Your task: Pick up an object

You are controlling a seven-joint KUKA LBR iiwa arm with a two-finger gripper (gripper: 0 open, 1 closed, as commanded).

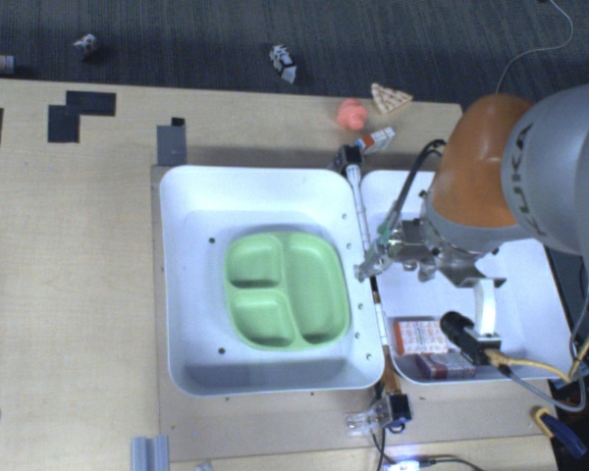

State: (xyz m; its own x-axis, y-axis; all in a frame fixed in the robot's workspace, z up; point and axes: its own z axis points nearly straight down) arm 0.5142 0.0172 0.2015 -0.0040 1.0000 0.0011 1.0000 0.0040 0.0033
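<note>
My gripper (pixel 391 247) hangs over the left side of the right bin (pixel 530 292), close to the wall shared by the two bins. The grey wrist and orange band (pixel 476 180) cover most of it from above. A red and white patterned box (pixel 420 337) lies flat in the near left corner of the right bin. Just in front of it, a darker maroon thing (pixel 442 365) rests against the near wall. Both lie nearer the camera than the gripper and apart from it. A green divided plate (pixel 285 288) sits in the middle of the left bin (pixel 191 263).
Behind the bins on the bench lie a pink ball (pixel 351 115), a wedge-shaped toy (pixel 391 97) and a small red and white tube (pixel 375 141). The arm covers the far and right parts of the right bin.
</note>
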